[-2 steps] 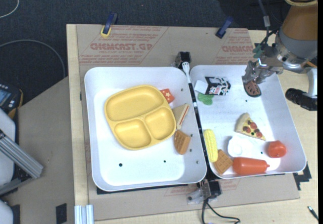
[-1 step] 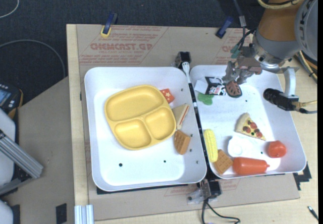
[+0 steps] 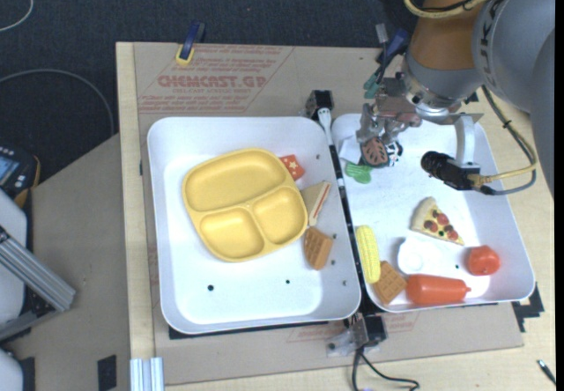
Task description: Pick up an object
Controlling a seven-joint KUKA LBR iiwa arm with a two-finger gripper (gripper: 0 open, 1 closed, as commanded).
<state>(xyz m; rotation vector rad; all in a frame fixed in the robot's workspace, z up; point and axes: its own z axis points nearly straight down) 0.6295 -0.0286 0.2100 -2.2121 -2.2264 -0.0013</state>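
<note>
The carrot [image 3: 436,290] is lying at the right bin's [image 3: 507,231] near edge, untouched; the gripper [image 3: 376,150] is hovering over the far corner, jaws pinching a small brown object [image 3: 374,151], lifted clear.

A flat bench topped with tan board [image 3: 220,81], printed with red lettering at its far side, carries two shallow white plastic bins side by side. The left white bin [image 3: 176,292] and the right white bin [image 3: 507,239] touch along their shared middle edge. A blue-and-yellow clamp [image 3: 189,43] grips the board's far left edge.
</note>
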